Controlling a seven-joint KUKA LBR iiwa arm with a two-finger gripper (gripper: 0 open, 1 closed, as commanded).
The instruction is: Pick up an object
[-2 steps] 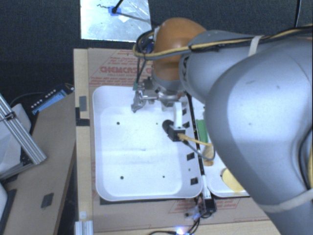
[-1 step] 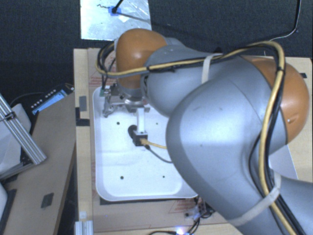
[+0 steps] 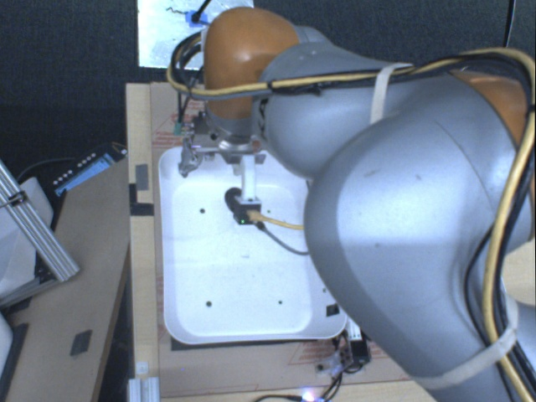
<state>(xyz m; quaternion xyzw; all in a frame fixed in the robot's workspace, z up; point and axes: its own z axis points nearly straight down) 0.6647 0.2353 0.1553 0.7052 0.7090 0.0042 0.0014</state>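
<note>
The gripper point(image 3: 189, 159) hangs low over the far corner of the bin point(image 3: 209, 266), likely to search there; its opening I cannot tell; the object is hidden, perhaps under the arm point(image 3: 402, 224).
</note>
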